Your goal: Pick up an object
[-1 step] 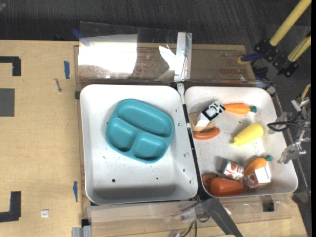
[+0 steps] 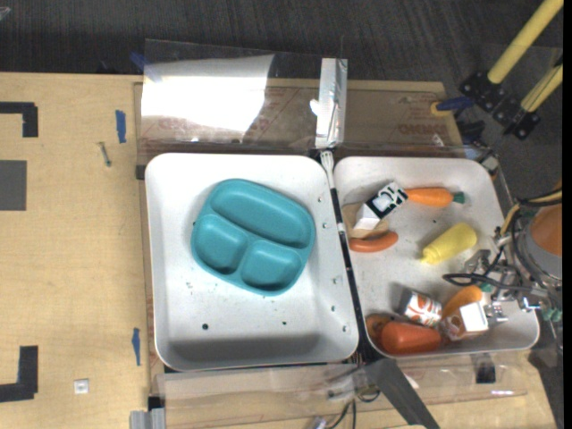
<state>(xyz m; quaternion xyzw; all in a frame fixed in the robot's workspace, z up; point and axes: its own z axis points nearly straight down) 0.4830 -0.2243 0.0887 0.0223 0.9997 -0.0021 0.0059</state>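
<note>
I'm working from the right bin (image 2: pixel 483 181), so everything below is placed against it. The arm (image 2: pixel 545 239) comes in over its right rim, and the gripper (image 2: pixel 487 298) sits low near the bin's lower right corner amid cables and metal. I cannot tell from here what state the claw is in, nor whether anything is in it.

My pick would be the yellow bottle (image 2: pixel 450 242), lying on its side a little right of the bin's middle, apart from its neighbours. It looks like a light hollow plastic toy: smooth, somewhat slippery, likely to give a bit under pressure. I'd close across its body at the widest part, at right angles to its length, not near the narrow neck, where it could squirt out.

The other candidates are less clean. The carrot (image 2: pixel 427 197) lies near the bin's top edge, touching a black-and-white block (image 2: pixel 386 200); it is thin, hard and round, so it may roll. The sausage (image 2: pixel 373 240) lies by the bin's left wall, tight for a finger. The can (image 2: pixel 420 307) and the red-orange piece (image 2: pixel 407 335) crowd the bin's lower edge, touching or nearly so.

The left bin (image 2: pixel 170 239), beside the right bin's left wall, carries a teal tray (image 2: pixel 255 235), broad and shallow, poor for a pinch.
</note>
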